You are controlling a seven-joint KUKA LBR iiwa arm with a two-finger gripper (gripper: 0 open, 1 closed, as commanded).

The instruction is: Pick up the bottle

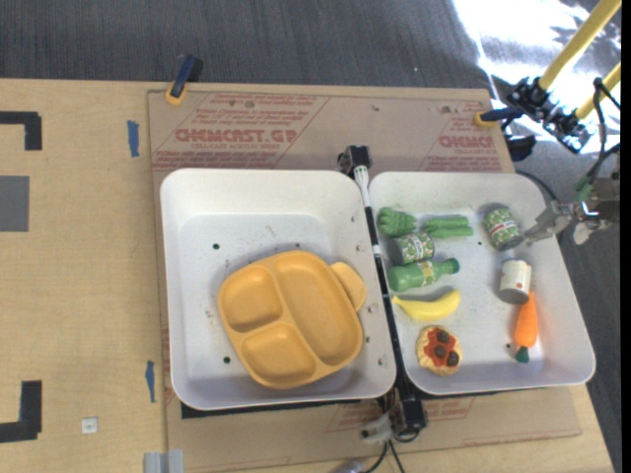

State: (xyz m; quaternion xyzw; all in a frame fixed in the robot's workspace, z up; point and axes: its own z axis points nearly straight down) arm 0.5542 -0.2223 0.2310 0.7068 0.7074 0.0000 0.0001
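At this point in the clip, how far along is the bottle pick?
Nothing looks done: the green bottle lies on its side in the right bin, against the divider, beside the banana and a green can. The gripper sits at the bin's far right rim, well away from it. Left to do: the reach, the grasp and the lift.

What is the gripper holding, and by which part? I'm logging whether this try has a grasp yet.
Nothing: the gripper sits at the right bin's far right rim, apart from the green bottle lying inside.
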